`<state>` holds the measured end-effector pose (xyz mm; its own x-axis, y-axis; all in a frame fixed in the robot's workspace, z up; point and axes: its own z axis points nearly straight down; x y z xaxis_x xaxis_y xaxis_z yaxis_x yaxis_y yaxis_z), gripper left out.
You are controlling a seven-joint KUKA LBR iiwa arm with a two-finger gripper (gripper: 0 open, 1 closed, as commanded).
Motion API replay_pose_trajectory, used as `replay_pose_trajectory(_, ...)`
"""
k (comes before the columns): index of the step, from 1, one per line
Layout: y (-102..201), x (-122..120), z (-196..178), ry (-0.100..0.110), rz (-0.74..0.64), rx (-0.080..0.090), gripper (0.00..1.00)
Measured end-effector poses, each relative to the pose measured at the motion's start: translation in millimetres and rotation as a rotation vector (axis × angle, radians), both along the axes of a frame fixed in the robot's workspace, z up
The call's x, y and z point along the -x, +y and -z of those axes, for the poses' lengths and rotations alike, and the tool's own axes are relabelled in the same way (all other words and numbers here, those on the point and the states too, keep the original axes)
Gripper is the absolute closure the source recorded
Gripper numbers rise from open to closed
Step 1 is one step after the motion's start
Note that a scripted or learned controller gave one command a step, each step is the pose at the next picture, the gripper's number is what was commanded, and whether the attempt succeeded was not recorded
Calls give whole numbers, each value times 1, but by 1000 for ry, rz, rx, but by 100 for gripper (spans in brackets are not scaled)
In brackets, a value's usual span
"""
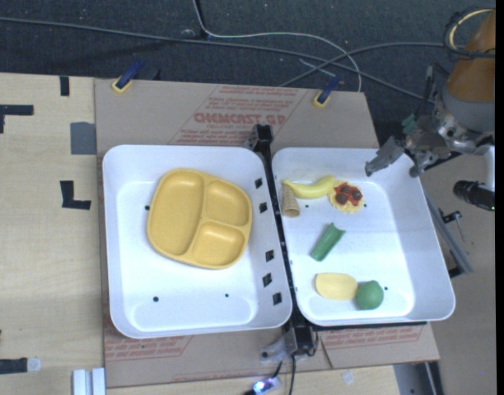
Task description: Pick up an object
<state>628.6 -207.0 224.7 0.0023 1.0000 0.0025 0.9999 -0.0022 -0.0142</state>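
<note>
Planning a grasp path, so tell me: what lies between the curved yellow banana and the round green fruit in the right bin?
In the camera view, a green cylindrical piece lies between the curved yellow banana and the round green fruit.

The grey KUKA arm with its orange band (474,72) enters at the camera view's upper right corner, its thick rounded body partly cut off by the frame. Below the orange section sits a pale grey wrist (464,130), which carries a dark, cluttered tool mount. From there the two-finger gripper (384,160) stretches leftward and slightly downward, tilted at a slant, one slim grey finger (382,161) ending in a dark tip. The gripper holds nothing. A dark cylindrical part (473,192) juts out beneath the wrist.
</note>
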Motion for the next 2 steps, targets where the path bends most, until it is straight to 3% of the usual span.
replay_pose_trajectory(1,1,-3,-8,-14,-4,3,0)
replay_pose_trajectory(2,6,-6,37,-9,-4,3,0)
